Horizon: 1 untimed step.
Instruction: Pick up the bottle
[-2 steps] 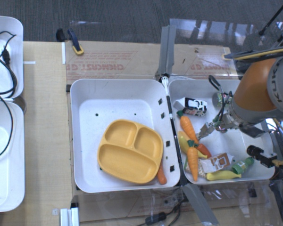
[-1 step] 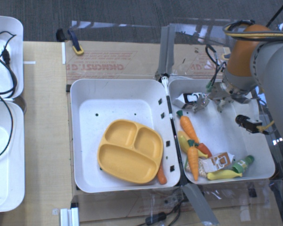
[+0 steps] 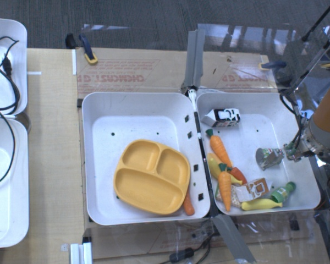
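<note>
I am hanging my arm (image 3: pixel 325 122) over the right bin (image 3: pixel 253 125)'s far edge, my hand (image 3: pixel 295 150) too blurred to judge; the green bottle (image 3: pixel 281 192) is lying ungrasped in the near corner beside a banana (image 3: pixel 261 204).

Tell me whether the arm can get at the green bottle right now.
Probably yes. The green bottle lies uncovered in the right bin's front corner, though a banana touches it and the wall is close.

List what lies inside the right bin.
In the right bin: milk carton, two carrots, crumpled foil, snack packet, banana, green bottle. Items beneath the carrots are partly covered.
</note>
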{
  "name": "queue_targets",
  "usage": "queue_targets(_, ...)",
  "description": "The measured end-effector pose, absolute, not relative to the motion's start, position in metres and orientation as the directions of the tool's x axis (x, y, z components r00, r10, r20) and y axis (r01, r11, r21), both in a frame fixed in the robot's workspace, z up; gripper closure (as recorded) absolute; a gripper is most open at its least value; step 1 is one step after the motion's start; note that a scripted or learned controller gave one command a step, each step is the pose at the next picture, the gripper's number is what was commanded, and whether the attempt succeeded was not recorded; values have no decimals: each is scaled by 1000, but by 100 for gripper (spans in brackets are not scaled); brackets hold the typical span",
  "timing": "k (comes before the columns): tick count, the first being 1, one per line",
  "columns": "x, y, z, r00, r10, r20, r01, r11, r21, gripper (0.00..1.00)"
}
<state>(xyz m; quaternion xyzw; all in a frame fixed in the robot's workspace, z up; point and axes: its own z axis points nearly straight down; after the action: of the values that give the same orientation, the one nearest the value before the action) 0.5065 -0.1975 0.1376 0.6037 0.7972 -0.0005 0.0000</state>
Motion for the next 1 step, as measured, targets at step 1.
queue_targets(1,496,-218,92,-477,879,0,879,477,0,0)
